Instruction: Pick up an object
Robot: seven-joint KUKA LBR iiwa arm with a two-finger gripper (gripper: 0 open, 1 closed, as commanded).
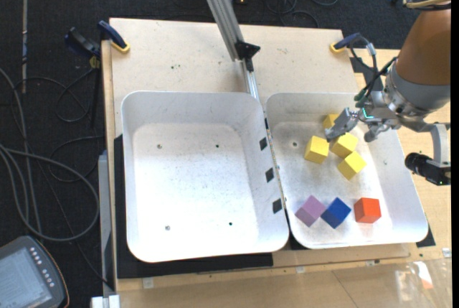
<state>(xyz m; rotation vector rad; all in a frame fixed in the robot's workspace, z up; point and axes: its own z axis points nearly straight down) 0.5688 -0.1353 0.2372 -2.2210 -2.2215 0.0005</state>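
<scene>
The right bin (399, 184) holds several yellow cubes: one (316, 148) near its middle, one (344, 144) beside it, one (351, 166) just below, and one (329, 120) partly hidden at the back. Along the front lie a purple cube (310, 211), a blue cube (336, 212) and an orange-red cube (367, 210). My gripper (358, 129) hangs over the back of this bin, just above and right of the yellow cluster. Its fingers (343, 125) stand apart, open, with nothing between them.
The left bin (193, 170) lies beside the right one, sharing a raised middle wall (269, 156). A slanted metal pole (219, 1) rises from the back of the bench. Clamps sit at the board's back corners (115, 37).
</scene>
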